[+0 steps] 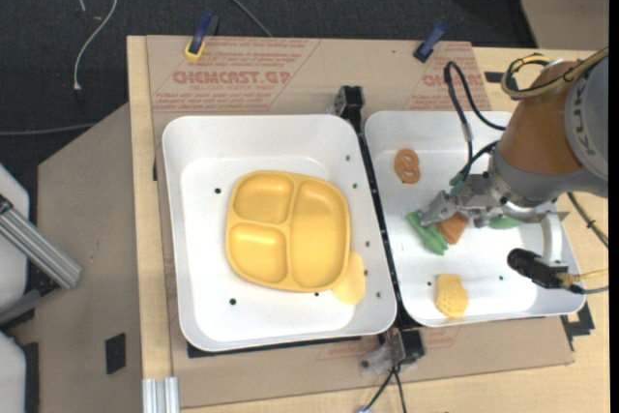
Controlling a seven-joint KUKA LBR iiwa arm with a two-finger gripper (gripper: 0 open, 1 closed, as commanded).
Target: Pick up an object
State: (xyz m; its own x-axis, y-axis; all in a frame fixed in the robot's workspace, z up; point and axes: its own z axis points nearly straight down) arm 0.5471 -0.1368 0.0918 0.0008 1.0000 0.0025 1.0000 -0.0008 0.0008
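Descent step in hand: my gripper [453, 216] hovers low in the right bin [426, 300] over orange piece [452, 229] and green piece [426, 233], its state indeterminate, next needs closure

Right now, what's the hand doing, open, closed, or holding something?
Hand: down in the right bin over the orange piece and green piece; open or closed cannot be told.
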